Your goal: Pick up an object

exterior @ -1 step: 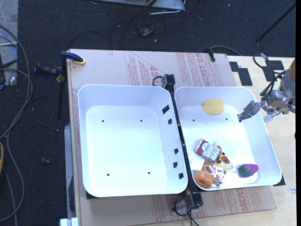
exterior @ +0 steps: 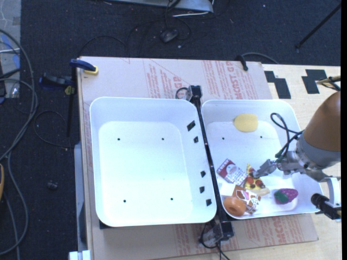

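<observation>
The right bin (exterior: 282, 112) holds a yellow round object (exterior: 246, 123) near its back. At its front lies a cluster: a red and white packet (exterior: 231, 172), a pizza-slice toy (exterior: 255, 184), an orange fruit (exterior: 235, 205) with a small printed packet beside it, and a magenta and green object (exterior: 285, 195). The gripper (exterior: 264, 170) reaches in from the right, low over the bin, with its tip just above the pizza-slice toy. Nothing shows between its fingers.
The left bin (exterior: 103, 110) sits beside the right one, with a black divider strip (exterior: 205, 150) between them. The grey arm with its orange band (exterior: 325, 129) covers the right bin's right edge. A blue and yellow clamp (exterior: 84, 66) sits at the board's back left corner.
</observation>
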Action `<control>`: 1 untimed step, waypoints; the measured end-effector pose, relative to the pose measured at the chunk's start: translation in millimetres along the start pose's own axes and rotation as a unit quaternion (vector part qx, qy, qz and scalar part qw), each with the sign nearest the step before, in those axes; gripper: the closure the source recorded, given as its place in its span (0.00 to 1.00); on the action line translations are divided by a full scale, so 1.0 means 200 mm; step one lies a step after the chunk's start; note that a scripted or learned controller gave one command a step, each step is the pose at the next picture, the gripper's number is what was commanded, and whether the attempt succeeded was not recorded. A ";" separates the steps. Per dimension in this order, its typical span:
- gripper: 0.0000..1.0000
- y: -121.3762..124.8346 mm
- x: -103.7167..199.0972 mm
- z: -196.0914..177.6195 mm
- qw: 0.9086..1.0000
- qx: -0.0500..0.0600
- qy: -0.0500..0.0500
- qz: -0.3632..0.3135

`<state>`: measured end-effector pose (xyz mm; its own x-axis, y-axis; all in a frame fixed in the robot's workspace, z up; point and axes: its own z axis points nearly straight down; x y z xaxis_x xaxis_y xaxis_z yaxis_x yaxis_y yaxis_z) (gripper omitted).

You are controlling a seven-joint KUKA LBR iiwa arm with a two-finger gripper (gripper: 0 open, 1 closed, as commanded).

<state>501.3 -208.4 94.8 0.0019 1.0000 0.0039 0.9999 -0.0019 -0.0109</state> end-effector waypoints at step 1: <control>0.00 0.47 -0.06 0.01 1.000 -0.006 -0.002 -0.002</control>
